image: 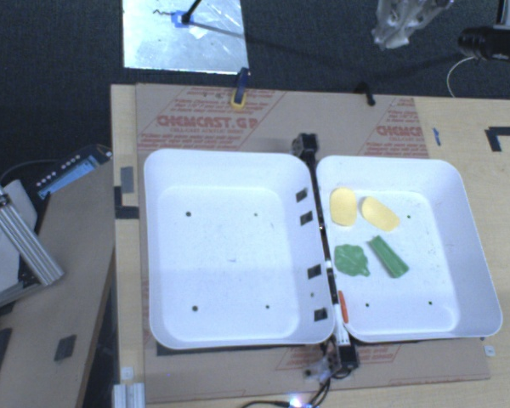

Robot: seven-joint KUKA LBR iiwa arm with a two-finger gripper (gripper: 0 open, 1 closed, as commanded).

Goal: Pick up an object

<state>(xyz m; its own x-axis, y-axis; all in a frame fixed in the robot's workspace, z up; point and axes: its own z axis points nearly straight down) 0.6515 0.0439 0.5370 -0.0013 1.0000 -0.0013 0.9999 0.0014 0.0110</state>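
While the arm sits parked at the far right, nothing is picked yet. Tabletop carries a printed board with two white bins side by side. Left bin shows bare floor with a few dark dots. Right bin has all the candidates, clustered in its left half near the divider.

Gripper hangs above the far edge, well apart from the bins, pale and blurred; fingers: cannot tell if wide or narrow, nothing visible between them.

Objects, big to small:
- green leafy piece, flat, irregular outline
- yellow oval, far side of cluster
- second yellow piece, just beside the oval, to its right
- green stick, slanted, just right of the leafy piece

All look like small, light plastic toy food; probably stiff, smooth, a bit slippery. Thin profile means a shallow grasp close to the bin floor. Best bet is the green stick: pinch across its narrow width, mid-length. Risk: nudging the leafy neighbour on approach.
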